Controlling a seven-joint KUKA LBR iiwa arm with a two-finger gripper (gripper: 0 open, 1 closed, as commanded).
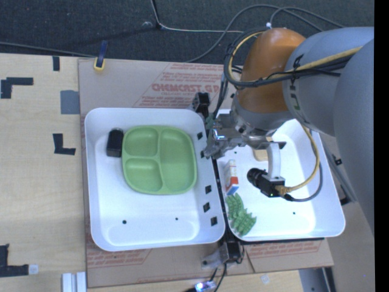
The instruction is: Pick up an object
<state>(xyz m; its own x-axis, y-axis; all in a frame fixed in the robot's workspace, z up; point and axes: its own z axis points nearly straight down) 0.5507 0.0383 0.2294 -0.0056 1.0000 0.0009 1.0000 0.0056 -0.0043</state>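
One tube [231, 176] is lying just beside the gripper [216, 140], one green toy [239, 213] nearby. I cannot tell whether the gripper is closed.

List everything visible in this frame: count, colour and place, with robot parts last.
cardboard sheet: one, brown, on the bench
left bin: one, white, on the cardboard
right bin: one, white, beside the left bin
divided plate: one, green, left bin
block: one, black, left bin, at the plate's left edge
tube: one, white and red, right bin, near the shared rims
leafy piece: one, green, right bin, below the tube
clamp: one, yellow, cardboard's far-left corner
arm: one, grey and orange, over the right bin
hand: one, metal, above the shared rims
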